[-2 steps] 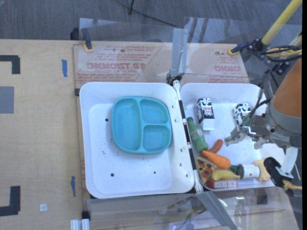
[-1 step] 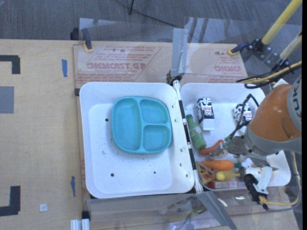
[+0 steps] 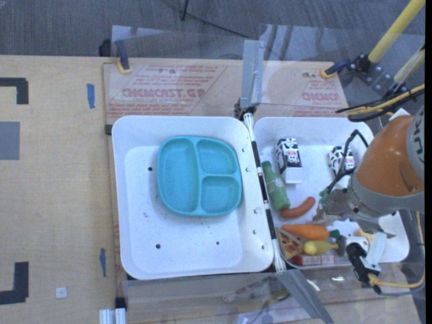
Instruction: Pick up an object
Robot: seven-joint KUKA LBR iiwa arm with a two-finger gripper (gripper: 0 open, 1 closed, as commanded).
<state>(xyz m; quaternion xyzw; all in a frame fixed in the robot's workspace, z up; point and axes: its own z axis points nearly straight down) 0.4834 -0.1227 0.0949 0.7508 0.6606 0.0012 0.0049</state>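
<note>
The gripper (image 3: 329, 208) is parked low in the right bin (image 3: 317, 128), right by the sausage (image 3: 298, 208) and carrot (image 3: 306, 231). Finger state can't really be made out.

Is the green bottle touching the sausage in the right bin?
Cannot tell. In the camera view the green bottle's lower end and the sausage's left tip meet without a visible gap, but overlap from the slant could cause that.

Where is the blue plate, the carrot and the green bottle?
blue plate (image 3: 177, 174), camera view, on its big left compartment.
carrot (image 3: 307, 231), camera view, on the middle of its orange body.
green bottle (image 3: 275, 187), camera view, on the middle of its side.
</note>
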